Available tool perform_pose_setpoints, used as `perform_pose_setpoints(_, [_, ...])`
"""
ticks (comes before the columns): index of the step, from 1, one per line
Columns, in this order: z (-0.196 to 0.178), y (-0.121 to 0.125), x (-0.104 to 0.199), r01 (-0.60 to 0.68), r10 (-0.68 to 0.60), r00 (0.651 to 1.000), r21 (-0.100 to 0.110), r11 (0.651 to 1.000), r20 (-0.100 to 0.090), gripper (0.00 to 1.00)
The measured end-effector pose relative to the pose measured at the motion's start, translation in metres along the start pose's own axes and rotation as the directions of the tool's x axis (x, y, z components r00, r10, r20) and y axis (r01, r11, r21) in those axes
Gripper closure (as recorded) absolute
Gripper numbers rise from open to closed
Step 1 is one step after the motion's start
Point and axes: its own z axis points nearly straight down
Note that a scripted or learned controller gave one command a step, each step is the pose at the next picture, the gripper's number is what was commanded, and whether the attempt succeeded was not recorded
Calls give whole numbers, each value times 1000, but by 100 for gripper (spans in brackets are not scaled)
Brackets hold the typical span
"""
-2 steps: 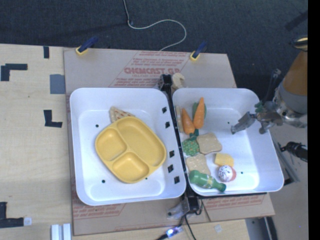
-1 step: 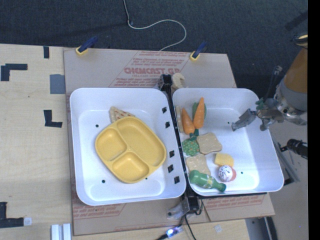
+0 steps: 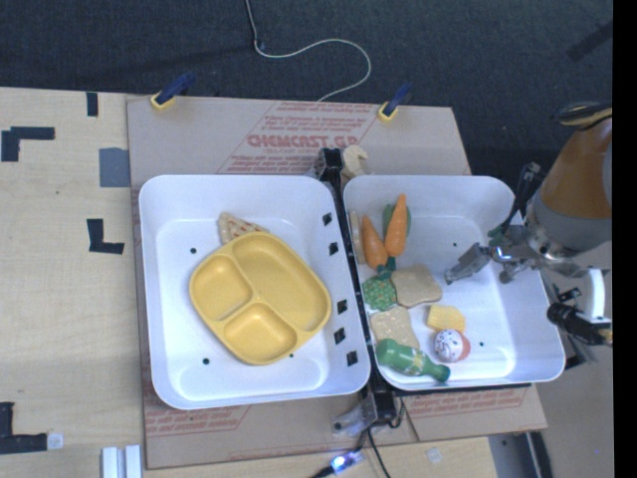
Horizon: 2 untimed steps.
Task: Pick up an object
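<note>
The right bin (image 3: 518, 361) holds toy foods: two orange carrots (image 3: 371, 242) (image 3: 397, 222), a green leafy piece (image 3: 379, 292), a beige slice (image 3: 416, 285), a pale cracker (image 3: 393, 324), a yellow block (image 3: 446, 317), a white ball with red marks (image 3: 450, 346) and a green bottle (image 3: 410, 359). My gripper (image 3: 483, 267) hangs over the right half of this bin, right of the beige slice and above the yellow block. It is open with nothing between its fingers.
The left bin (image 3: 159, 267) carries a yellow divided plate (image 3: 259, 297) with a tan waffle piece (image 3: 237, 229) tucked behind it. A black divider (image 3: 343, 267) runs between the bins. The arm (image 3: 577, 197) fills the right side. A white cable (image 3: 318, 48) lies beyond the cardboard.
</note>
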Motion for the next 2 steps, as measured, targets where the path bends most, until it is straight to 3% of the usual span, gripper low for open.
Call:
perform_pose_setpoints(1, [54, 0, 1, 0, 0, 1000, -3, 1000, 1, 0])
perform_pose_setpoints(2, [40, 1, 2, 1, -1, 1000, -6, 1000, 0, 100])
